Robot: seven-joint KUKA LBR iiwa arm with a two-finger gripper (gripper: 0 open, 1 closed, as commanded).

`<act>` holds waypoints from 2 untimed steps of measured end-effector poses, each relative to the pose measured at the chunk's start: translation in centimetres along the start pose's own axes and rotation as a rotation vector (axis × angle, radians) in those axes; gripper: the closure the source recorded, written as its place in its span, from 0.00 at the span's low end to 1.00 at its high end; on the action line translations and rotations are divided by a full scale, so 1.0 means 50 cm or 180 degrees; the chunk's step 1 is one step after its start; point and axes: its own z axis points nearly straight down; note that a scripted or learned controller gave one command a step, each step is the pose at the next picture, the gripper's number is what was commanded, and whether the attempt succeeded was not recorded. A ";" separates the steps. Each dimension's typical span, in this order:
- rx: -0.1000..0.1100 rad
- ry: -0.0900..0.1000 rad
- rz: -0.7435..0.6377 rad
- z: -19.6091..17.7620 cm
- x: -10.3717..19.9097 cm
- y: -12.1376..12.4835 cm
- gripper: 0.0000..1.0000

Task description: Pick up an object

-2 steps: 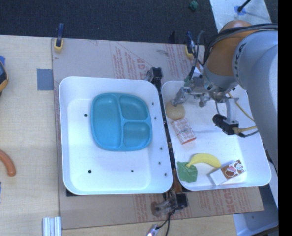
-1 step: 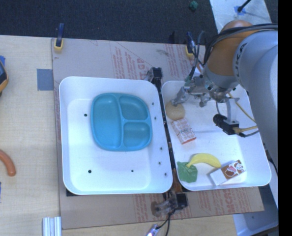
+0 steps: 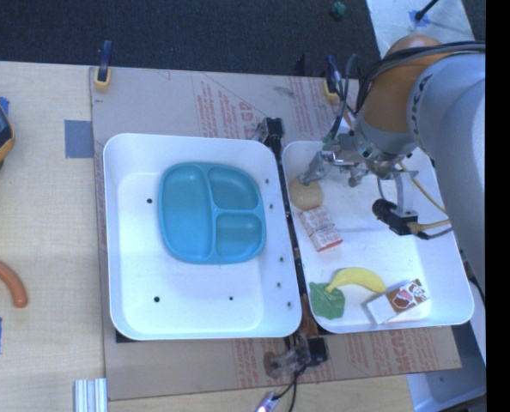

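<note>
White plastic makes up the two shallow bins, and we take the right bin (image 3: 451, 309) as our landmark. Over its far end we see the gripper (image 3: 334, 171), hanging from the grey arm (image 3: 448, 110) with its orange band. Its metal fingers (image 3: 312, 172) look spread apart, with nothing visible between them. The nearer fingertip sits just above a tan, round object (image 3: 306, 195) lying against the bin's left wall; we cannot tell whether they touch.

Just nearer along that wall, a small red-and-white packet (image 3: 321, 229) lies tilted. At the bin's near end we find a green object (image 3: 327, 301) in the left corner, a yellow banana (image 3: 358, 280) just beside it, and a brown-and-white carton (image 3: 399, 300) toward the right corner.

Left of the right bin, the left bin (image 3: 130, 299) holds a blue divided plate (image 3: 212, 212). Well away to the left, on the wooden bench (image 3: 40, 230), a sausage-shaped object (image 3: 8, 281) lies.
</note>
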 end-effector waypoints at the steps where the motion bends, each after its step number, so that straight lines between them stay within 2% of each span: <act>1: -0.0009 -0.0001 -0.0001 -0.001 -0.003 -0.007 0.00; 2: -0.0006 -0.0007 -0.0003 -0.001 0.005 -0.014 0.00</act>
